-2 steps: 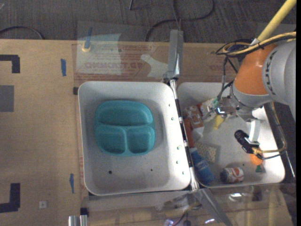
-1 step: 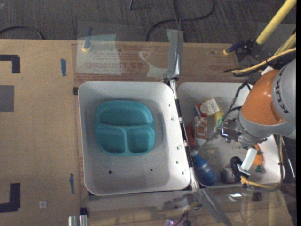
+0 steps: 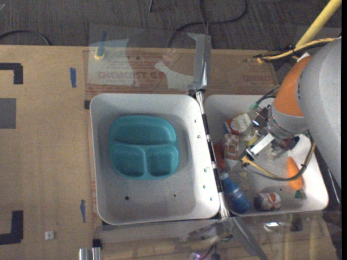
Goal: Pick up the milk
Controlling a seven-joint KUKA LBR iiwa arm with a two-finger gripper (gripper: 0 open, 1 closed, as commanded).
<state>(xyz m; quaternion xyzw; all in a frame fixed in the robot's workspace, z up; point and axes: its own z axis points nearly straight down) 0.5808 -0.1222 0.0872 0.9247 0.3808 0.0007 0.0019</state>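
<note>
A small white and red milk carton (image 3: pixel 239 124) lies in the right bin (image 3: pixel 320 199), near its upper left. Just below it is a second red and white carton (image 3: pixel 232 145); I cannot tell for certain which one is the milk. My gripper (image 3: pixel 277 146) is low over the middle of the right bin, just right of both cartons, under the orange-banded wrist. The wrist covers whatever lies directly beneath it.
The right bin also holds a blue bottle (image 3: pixel 235 193) at the front left, a can (image 3: pixel 268 200) at the front and an orange carrot (image 3: pixel 294 174) on the right. In the left bin (image 3: pixel 103 199) sits a teal divided plate (image 3: pixel 143 146).
</note>
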